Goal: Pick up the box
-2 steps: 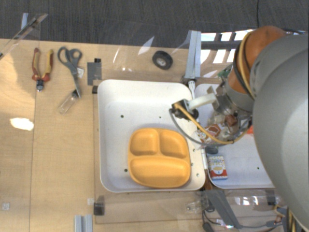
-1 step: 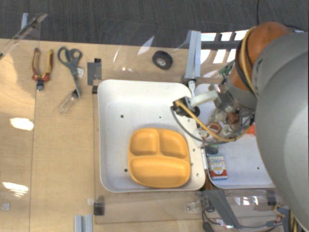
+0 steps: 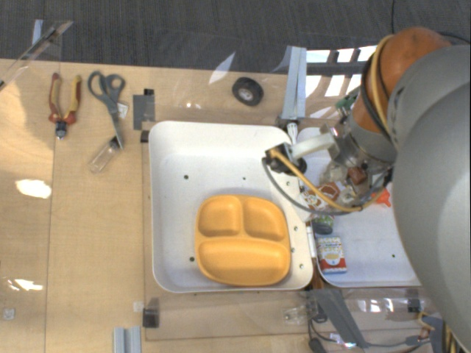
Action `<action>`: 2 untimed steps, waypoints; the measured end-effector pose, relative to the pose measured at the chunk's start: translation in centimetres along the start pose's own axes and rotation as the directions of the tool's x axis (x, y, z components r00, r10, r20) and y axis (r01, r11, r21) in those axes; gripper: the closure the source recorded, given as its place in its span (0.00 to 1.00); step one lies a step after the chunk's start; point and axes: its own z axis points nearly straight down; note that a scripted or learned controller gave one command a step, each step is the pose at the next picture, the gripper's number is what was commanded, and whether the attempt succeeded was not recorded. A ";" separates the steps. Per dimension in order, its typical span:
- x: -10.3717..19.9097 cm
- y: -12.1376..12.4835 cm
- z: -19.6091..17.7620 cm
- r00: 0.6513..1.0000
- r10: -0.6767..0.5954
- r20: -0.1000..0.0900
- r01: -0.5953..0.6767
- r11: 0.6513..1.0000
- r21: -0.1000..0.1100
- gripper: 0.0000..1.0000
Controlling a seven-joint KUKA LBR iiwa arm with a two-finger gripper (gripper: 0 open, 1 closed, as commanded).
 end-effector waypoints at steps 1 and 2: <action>-3.0 -0.9 3.3 0.888 -0.460 0.009 0.460 0.888 -0.002 1.00; -0.8 -4.6 7.7 0.996 -0.093 0.007 0.093 0.996 -0.004 1.00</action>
